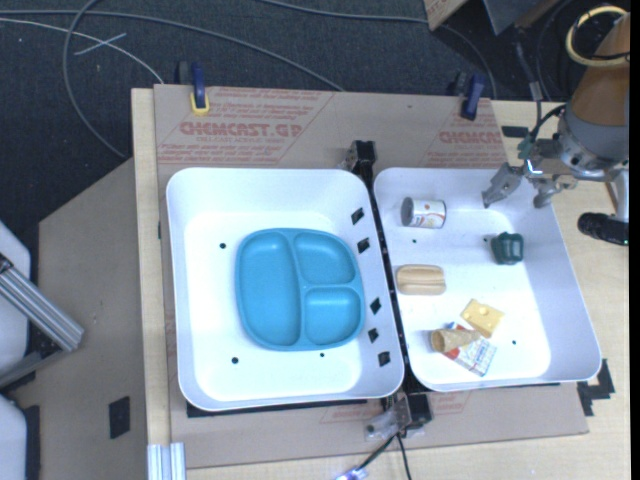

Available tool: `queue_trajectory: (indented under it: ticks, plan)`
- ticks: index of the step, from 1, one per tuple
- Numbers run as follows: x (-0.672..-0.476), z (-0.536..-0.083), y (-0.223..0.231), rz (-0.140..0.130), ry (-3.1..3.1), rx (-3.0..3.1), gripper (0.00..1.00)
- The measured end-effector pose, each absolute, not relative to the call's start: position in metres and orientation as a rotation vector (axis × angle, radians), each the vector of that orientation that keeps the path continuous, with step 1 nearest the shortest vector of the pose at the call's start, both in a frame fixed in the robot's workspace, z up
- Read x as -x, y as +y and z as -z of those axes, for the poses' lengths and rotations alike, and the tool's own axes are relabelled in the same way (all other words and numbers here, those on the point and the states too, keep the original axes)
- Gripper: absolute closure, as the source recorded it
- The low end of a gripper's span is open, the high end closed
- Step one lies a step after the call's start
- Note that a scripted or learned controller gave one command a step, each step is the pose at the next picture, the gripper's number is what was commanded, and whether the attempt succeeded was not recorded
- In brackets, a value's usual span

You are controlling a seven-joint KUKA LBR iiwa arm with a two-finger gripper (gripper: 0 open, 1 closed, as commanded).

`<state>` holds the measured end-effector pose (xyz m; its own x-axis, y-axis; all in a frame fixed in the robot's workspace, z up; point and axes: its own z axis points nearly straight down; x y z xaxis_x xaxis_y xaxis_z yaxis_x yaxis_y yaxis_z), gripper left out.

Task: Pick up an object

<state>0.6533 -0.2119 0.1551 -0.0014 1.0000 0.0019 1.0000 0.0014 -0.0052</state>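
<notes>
Five small things are lying in the right bin [575, 318], any of them there for the picking. A small white can [424, 212] is lying on its side near the bin's far left corner. A dark green block [507, 248] is sitting to its right, well apart from it. A tan bun-shaped piece [420, 280] is resting near the left wall, about midway down. Nearer the front, a yellow cheese wedge [483, 318] is lying just beside a crumpled snack packet [463, 347].

The claw [522, 181] is hanging above the bin's far right corner with its two fingers spread and nothing between them; the green block is the closest thing to it, though clearly apart.

In the left bin [190, 268], a blue divided plate [299, 288] is lying flat in the middle. Both bins are sitting side by side on the desk [150, 218], which is carrying a printed cardboard sheet.
</notes>
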Motion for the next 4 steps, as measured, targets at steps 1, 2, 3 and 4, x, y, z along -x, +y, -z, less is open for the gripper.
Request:
queue_trajectory:
  ticks: [1,2,3,4]
  plan:
    - [-0.656,-0.096,-0.218,-0.001,-2.217,2.216,0.0]
    - [-0.657,-0.086,-0.214,0.005,-2.221,2.214,0.0]
    - [-0.658,-0.098,-0.216,0.004,-2.227,2.217,1.0]
    - [-0.653,-0.148,-0.221,0.004,-2.226,2.225,1.0]
